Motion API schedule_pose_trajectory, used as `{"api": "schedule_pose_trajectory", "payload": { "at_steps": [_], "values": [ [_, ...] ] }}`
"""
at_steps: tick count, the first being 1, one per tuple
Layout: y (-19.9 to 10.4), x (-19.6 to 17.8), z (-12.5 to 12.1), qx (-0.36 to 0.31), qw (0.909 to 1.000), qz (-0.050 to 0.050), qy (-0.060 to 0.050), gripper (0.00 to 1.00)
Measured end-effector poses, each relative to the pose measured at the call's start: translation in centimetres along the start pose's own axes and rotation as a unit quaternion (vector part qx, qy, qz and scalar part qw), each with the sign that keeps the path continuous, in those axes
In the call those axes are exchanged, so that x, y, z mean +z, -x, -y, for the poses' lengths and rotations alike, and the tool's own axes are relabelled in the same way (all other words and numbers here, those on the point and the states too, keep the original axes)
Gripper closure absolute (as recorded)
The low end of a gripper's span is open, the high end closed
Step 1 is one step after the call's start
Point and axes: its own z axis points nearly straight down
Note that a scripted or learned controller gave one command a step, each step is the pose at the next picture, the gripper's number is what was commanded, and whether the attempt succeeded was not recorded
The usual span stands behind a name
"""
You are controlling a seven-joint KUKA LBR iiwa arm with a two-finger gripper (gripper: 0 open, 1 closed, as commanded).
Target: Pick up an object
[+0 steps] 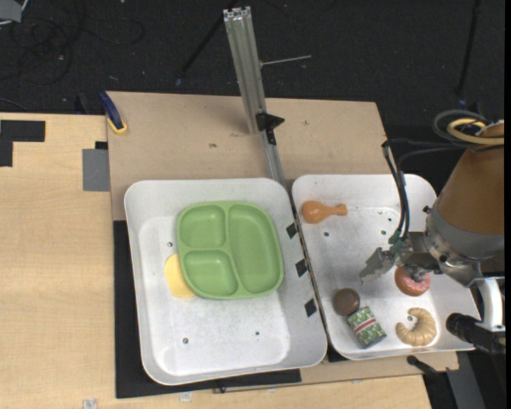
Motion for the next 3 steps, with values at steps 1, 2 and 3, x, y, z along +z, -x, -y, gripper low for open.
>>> {"api": "schedule_pose_trajectory", "payload": {
  "at_steps": [1,2,3],
  "values": [
    [-0.9,5.3,-0.5,0.0,1.0,0.0,-0.001,0.0],
    [-1.7,10.5,0.3,0.0,1.0,-0.001,-0.001,0.0],
    [-1.5,9.1,0.1,0.003,1.0,0.0,0.003,1.0]
  ]
}}
